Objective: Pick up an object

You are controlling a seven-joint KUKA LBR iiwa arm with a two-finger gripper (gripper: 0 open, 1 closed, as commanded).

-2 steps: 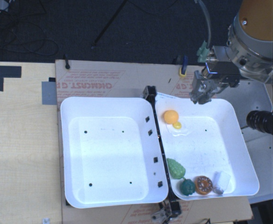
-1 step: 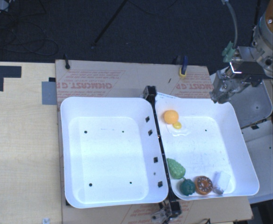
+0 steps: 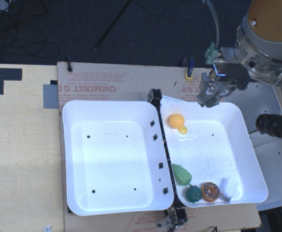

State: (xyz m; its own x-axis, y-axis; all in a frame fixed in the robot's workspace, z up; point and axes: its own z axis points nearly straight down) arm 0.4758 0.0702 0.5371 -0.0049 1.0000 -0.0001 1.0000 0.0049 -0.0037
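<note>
The right bin (image 3: 247,144) holds an orange ball (image 3: 176,120) with a small yellow piece (image 3: 183,129) touching it near the back left. Along the front lie a light green lumpy object (image 3: 181,174), a dark teal ball (image 3: 194,193), a brown sprinkled donut (image 3: 210,191) and a white block (image 3: 229,186). My gripper (image 3: 208,100) hangs above the back rim of the right bin, to the right of the orange ball and well clear of every object. Nothing shows between its fingers.
The left bin (image 3: 78,129) sits beside the right one, with a black divider (image 3: 160,144) between them. Both rest on a cardboard sheet (image 3: 107,83). A black round device (image 3: 271,124) stands to the right of the right bin.
</note>
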